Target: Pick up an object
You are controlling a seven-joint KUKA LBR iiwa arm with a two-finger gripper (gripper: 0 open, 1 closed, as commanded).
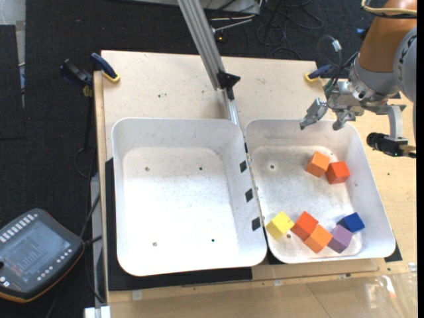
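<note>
My gripper hangs over the far edge of the right bin, its two fingers spread open with nothing between them. Below and in front of it, inside that bin, lie an orange cube and a red-orange cube side by side. Near the bin's front edge sits a cluster: a yellow cube, a red-orange cube, an orange cube, a purple cube and a blue cube.
The left bin stands beside the right one. A slanted metal rail runs down to the bins' shared far corner. Clamps sit at the bench's far corners. A teach pendant lies at the lower left.
</note>
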